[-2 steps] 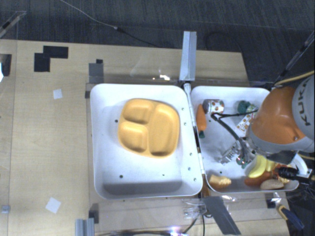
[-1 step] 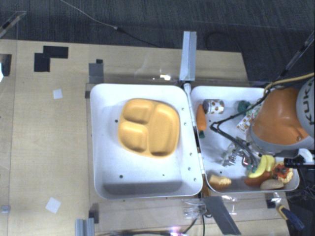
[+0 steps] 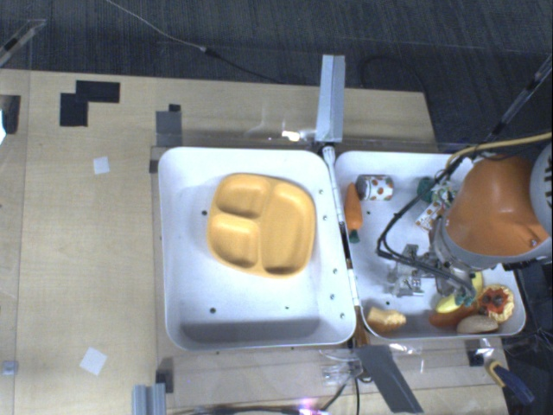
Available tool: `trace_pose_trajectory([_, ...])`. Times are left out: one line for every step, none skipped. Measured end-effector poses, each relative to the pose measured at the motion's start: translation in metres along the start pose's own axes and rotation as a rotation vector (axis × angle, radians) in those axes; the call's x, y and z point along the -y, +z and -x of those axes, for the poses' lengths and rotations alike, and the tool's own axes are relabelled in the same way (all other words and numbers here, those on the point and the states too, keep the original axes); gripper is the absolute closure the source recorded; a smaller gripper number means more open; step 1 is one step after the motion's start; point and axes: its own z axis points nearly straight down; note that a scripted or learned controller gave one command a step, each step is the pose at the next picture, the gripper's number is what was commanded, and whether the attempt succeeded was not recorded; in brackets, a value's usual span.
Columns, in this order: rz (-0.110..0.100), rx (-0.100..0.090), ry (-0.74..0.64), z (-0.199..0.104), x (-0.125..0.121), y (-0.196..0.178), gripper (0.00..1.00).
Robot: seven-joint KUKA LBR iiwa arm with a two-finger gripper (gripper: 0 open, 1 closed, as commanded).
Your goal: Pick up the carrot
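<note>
Orange-banded arm hangs over the right bin, its jaws low near the bin's middle; whether they are spread or pressed together cannot be told. Carrot lies against that bin's left wall, apart from the jaws. Left bin holds a yellow divided tray. Food toys cluster in the right bin's lower corner.
</note>
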Motion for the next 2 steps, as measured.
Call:
trace_pose_trajectory([0.0, 0.001, -0.688, 0.005, -0.008, 0.0, 1.0])
trace_pose_trajectory([0.004, -0.007, -0.96, 0.022, 0.046, 0.001, 1.0])
